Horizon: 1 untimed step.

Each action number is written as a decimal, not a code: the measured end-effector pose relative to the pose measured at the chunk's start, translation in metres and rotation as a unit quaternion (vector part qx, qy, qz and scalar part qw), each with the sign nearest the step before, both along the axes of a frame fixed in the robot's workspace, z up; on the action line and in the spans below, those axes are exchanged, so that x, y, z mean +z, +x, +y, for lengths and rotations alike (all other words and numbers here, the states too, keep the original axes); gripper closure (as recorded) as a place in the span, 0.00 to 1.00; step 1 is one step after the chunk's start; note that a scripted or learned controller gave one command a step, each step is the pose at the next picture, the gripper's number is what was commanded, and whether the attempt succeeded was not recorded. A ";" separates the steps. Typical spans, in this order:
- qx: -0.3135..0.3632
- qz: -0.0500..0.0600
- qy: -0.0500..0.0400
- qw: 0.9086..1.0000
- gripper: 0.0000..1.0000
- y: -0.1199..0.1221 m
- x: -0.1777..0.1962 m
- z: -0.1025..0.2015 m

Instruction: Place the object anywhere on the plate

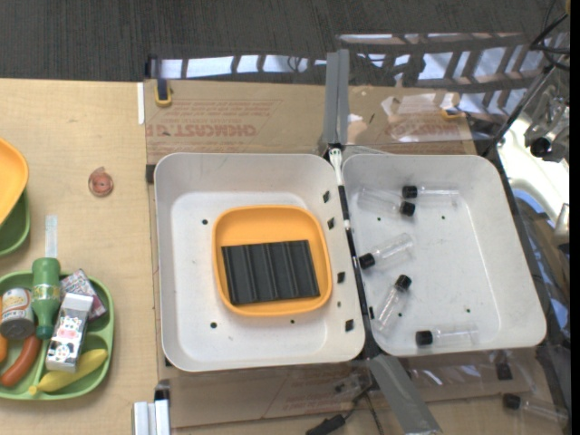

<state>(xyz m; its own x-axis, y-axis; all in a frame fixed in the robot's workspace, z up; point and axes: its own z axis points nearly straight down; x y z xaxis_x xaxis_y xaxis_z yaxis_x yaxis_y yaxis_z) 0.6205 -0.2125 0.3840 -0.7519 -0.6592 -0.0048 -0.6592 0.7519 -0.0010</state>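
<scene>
Claw state: cannot tell. Capped vials [387,250] lie loose in right bin [476,243], arm's side; orange plate [272,218] in left bin [186,270] beyond. Risk: slick round vial squirts from pinch, or rolls off ribbed black insert [272,272].

Red lettering on the brown cardboard sheet [236,120], upside down, roughly "CHEMCR…", rest unclear. Labels on the small round can [15,306] and the white spotted carton [65,338] are too small to read.
</scene>
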 end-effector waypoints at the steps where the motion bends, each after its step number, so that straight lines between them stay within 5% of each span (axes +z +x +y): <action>1: 0.160 -0.001 0.000 0.987 1.00 0.035 0.048 -0.009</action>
<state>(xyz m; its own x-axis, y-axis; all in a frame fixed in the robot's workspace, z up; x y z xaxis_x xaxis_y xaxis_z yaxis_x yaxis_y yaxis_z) 0.6553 -0.2214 0.4321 -0.5045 -0.8634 -0.0054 -0.8634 0.5046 -0.0032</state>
